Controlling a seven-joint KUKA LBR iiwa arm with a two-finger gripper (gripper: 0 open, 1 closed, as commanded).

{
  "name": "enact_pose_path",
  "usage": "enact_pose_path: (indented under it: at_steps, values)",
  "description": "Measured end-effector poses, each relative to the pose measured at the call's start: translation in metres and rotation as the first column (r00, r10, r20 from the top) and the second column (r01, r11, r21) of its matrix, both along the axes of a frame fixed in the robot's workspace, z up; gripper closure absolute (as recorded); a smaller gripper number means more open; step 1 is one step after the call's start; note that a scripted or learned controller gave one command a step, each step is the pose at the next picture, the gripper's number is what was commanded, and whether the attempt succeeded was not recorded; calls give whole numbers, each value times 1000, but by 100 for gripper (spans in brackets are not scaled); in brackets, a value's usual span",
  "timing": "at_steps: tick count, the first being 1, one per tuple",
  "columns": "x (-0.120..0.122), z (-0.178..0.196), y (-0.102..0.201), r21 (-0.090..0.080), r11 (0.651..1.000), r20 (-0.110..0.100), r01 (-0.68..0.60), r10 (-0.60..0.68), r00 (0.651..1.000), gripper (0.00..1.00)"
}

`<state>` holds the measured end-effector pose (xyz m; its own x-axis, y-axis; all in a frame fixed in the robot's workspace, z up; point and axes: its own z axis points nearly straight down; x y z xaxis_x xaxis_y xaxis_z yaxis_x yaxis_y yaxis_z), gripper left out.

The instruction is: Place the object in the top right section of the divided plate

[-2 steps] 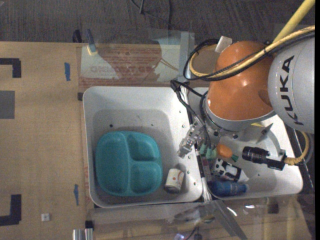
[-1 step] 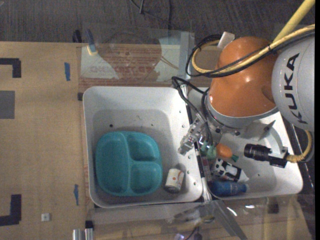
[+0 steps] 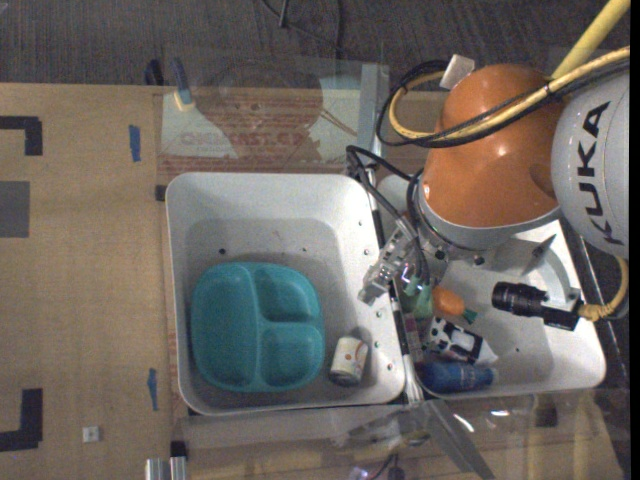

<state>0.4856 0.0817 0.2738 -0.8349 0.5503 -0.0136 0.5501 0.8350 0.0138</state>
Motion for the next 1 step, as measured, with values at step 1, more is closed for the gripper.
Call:
enact_pose_path:
  at_steps: [1]
  values:
    - [-7, -92, 61, -4, 1000, -20, -11, 11, 1000, 100]
